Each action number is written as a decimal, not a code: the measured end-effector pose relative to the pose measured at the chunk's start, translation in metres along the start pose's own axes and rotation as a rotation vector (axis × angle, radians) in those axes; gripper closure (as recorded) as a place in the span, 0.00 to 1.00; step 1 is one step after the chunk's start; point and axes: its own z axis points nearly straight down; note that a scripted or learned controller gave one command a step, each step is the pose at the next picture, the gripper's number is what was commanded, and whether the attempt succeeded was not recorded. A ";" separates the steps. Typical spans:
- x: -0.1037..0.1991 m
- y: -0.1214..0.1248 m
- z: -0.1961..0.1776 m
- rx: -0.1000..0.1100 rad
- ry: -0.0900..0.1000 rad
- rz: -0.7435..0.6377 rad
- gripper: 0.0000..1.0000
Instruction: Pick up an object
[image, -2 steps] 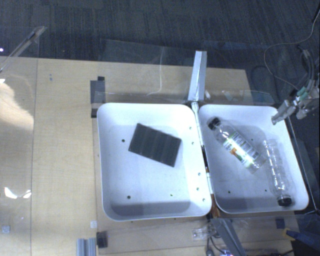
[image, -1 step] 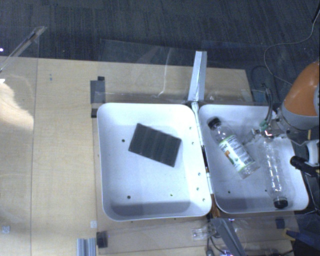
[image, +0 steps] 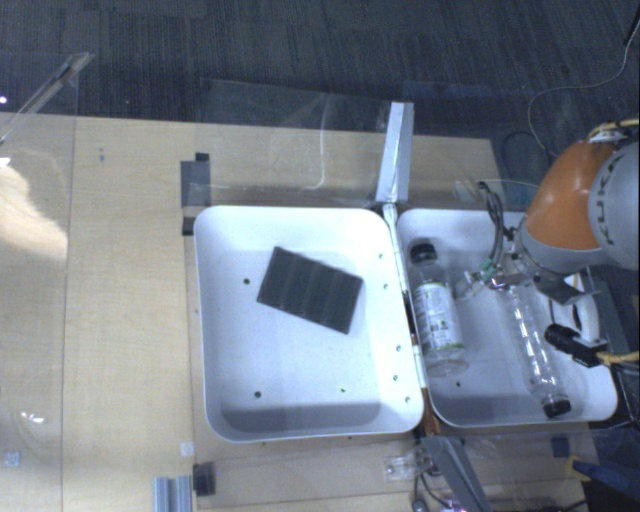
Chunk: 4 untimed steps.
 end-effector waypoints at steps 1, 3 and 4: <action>0.009 0.026 -0.002 0.009 -0.024 -0.116 0.00; -0.026 -0.024 0.000 0.000 0.009 -0.227 0.00; -0.023 -0.021 -0.012 -0.006 0.009 -0.228 1.00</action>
